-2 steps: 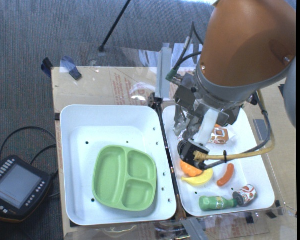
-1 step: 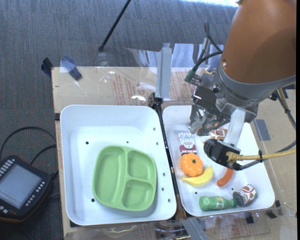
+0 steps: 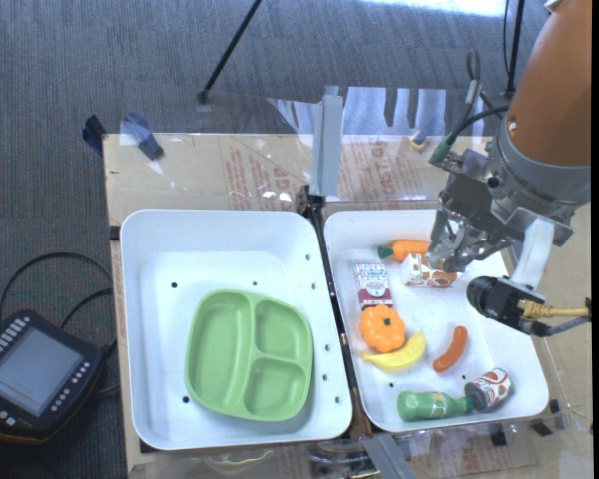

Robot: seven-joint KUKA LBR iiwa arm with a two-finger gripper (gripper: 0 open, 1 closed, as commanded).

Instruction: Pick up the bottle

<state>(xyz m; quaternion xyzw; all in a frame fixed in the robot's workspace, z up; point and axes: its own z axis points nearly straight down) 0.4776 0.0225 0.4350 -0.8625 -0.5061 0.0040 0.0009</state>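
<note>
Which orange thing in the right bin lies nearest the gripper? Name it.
The carrot, green-tipped, at the bin's far side just left of the gripper. The orange pumpkin and sausage lie farther toward the near edge.

Bright, even daylight, blown out along the top edge, perhaps from a window; glare on the taped surface [image 3: 240, 173], soft shadows inside the white bins [image 3: 150, 257], overall slightly soft focus.

Glossy green plastic bottle [image 3: 434, 404]; matt green plastic tray [image 3: 249, 367]; smooth white bins [image 3: 140, 267].
</note>
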